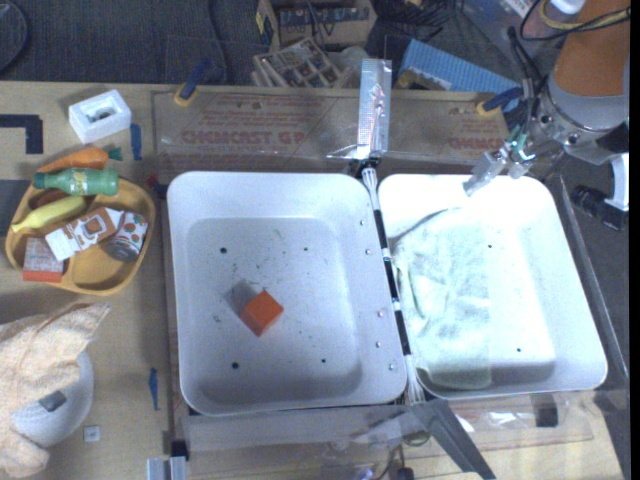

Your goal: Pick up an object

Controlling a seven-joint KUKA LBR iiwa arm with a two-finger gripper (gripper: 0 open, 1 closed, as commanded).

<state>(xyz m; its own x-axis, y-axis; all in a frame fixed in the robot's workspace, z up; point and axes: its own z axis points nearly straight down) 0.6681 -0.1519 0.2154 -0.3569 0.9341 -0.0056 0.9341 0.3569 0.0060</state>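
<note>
Approach step. The orange block lies in the left bin, untouched. The gripper hovers over the right bin's far edge, well apart; whether it is open cannot be told. The next move likely calls for travel leftward, then descent.

A pale wooden bench stands on dark grey floor — cables and boxes behind.

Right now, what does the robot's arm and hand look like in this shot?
The arm is rounded and pale grey with a broad orange band, and dark cables loop beside it. At its end sits a small metallic hand with teal touches near its base; it is too blurred to make out more detail.
</note>
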